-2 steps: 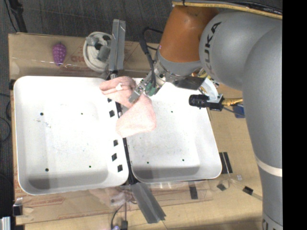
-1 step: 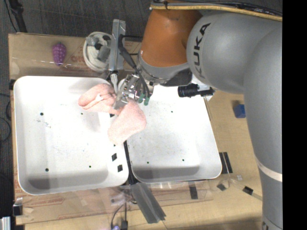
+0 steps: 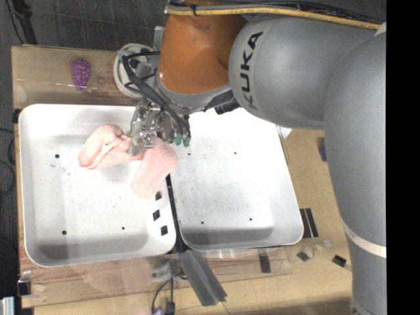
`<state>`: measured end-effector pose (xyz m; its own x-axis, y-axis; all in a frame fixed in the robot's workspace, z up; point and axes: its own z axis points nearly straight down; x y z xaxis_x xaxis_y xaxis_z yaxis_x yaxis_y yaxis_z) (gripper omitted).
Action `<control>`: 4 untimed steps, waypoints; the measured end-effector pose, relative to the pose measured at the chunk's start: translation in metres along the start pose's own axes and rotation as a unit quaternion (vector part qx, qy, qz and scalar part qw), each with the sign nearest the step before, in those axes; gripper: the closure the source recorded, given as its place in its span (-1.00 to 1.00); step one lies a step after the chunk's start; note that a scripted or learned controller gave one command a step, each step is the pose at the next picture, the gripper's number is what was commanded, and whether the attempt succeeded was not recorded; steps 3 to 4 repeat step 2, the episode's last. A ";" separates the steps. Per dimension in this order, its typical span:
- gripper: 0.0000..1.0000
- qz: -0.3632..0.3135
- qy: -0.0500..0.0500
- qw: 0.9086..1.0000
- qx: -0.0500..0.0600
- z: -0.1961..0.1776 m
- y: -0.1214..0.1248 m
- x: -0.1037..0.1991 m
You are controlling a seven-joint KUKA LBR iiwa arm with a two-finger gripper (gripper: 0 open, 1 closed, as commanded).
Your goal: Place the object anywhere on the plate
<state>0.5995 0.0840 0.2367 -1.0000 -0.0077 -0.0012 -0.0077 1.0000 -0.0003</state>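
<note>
Gripper (image 3: 140, 142) down on pink cloth (image 3: 125, 155) in left bin (image 3: 39, 195); grip state unclear.

A single fixed camera looks down at a slant from above the brown wooden surface (image 3: 46, 64), near enough that the two shallow white plastic bins (image 3: 39, 176) fill most of the frame, with the big grey arm (image 3: 315, 64) entering from its right side.

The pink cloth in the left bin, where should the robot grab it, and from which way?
Probably from straight above, at the raised, bunched hump on the cloth's left end. It lies crumpled in the left bin, so the folds stick up for pinching, while its flatter end droops toward the wall between the bins. The pincer is over its middle.
</note>
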 end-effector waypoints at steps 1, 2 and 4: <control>1.00 -0.001 0.000 1.000 0.000 0.002 0.052 -0.006; -1.00 0.000 0.000 1.000 0.000 0.002 0.052 -0.006; -1.00 0.000 0.000 1.000 0.000 0.002 0.052 -0.006</control>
